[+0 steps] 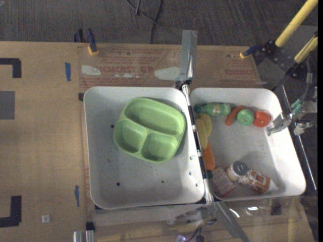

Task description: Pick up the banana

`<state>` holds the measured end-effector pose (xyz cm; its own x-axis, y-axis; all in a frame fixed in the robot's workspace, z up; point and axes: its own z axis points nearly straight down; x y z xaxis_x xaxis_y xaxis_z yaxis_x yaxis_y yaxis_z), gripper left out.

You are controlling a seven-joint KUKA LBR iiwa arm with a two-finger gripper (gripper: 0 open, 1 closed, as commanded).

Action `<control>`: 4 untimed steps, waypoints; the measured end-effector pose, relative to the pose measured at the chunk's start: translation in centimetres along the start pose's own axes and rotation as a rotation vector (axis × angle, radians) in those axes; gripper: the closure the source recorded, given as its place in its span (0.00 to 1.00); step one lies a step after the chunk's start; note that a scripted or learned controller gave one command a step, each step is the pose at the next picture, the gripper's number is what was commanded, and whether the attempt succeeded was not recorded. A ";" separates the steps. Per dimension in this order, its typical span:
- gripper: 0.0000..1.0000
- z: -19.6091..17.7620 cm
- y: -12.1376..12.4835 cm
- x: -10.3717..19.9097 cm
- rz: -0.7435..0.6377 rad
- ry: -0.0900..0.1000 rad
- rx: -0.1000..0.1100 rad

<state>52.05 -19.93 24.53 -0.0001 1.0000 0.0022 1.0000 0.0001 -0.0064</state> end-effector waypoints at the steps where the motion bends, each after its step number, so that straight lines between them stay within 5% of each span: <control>1: 0.00 -2.8 0.2 8.9 -0.134 -0.002 -0.002; 2: 0.00 5.6 -3.2 20.3 -0.187 -0.002 0.001; 3: 0.00 6.4 -2.8 24.2 -0.082 -0.003 0.000; 4: 0.00 6.4 -2.8 24.2 -0.082 -0.003 0.000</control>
<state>49.22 4.24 18.16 -0.0820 0.9966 -0.0005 0.9966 0.0820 -0.0062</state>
